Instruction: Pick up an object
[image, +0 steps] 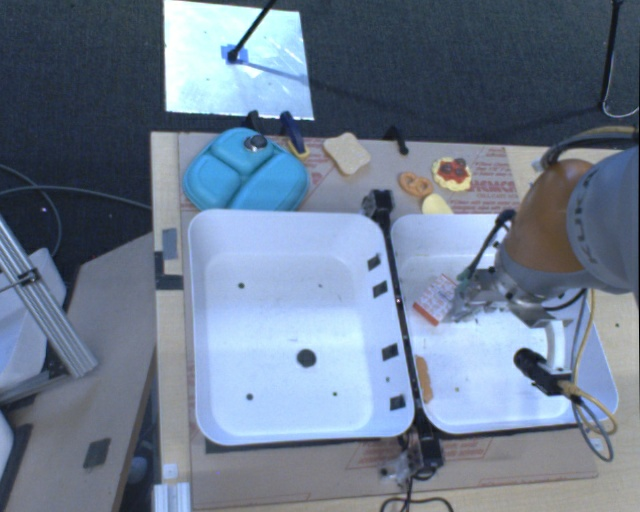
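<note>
A small red-and-white packet (432, 298) lies in the right bin (470, 415), near its left wall. My gripper (462, 304) is low in that bin, just right of the packet and close to touching it. A thin tan stick-shaped item (424, 379) rests by the bin's left wall, nearer the front. In the left bin (230, 420) sits a small dark round object (306, 357).
Behind the bins on the bench lie a blue divided plate (245, 172), a toast slice (347, 153), a pretzel (414, 184), a small pizza-like toy (452, 173) and a yellow piece (436, 205). A black divider (392, 300) runs between the bins.
</note>
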